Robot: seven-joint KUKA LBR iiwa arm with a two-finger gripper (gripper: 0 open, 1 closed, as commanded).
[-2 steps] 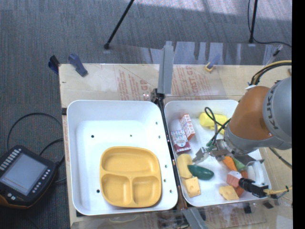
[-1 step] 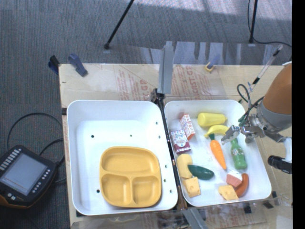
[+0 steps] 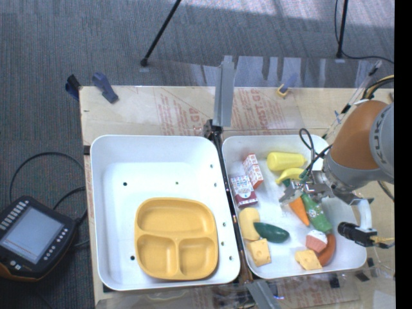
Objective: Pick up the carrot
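Carrot first: the small orange plastic carrot lies in the right white bin, slanting from upper left to lower right, right under the metal tip of the arm. End effector sits low over that bin, reaching in from the right, its tip just above the carrot's upper end and close to touching it; whether it is spread or closed on anything I cannot tell, the view is too cluttered there. Just beside the carrot on its right lies a green plastic bottle, parallel to it and touching or nearly so. Above them a yellow plastic banana and a yellow cylinder-shaped piece rest near the bin's upper part. Two small red-and-white cartons lie by the left wall. Lower down, a dark green plastic vegetable lies next to a pale yellow rounded piece, with a yellow cheese wedge below them. In the lower right corner sit a second cheese wedge, a red-and-white piece and a red-orange sausage shape. Over in the left white bin, a yellow three-compartment plate lies flat. Both bins rest on the plywood surface.
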